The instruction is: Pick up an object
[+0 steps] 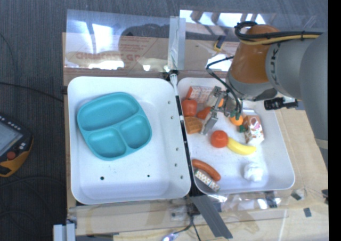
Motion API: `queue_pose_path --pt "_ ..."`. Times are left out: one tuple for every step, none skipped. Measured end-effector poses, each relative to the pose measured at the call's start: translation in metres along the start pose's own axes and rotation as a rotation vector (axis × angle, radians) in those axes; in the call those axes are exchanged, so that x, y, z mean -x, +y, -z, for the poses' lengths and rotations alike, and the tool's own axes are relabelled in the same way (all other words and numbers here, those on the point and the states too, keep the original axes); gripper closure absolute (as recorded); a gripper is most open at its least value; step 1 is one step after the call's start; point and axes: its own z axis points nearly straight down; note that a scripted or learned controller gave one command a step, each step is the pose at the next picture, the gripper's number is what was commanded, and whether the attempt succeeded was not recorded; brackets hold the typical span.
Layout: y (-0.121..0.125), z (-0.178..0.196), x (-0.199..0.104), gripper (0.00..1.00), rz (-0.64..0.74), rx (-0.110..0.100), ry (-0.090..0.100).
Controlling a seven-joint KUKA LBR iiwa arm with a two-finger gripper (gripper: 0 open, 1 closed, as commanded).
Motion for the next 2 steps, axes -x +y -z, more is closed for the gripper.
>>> queue_pose_path --pt "0.006 0.001 0.002 0.00 -0.112 -0.004 0.011" --pt "0.010 0.002 0.015 0.00 -0.201 -0.011 0.037"
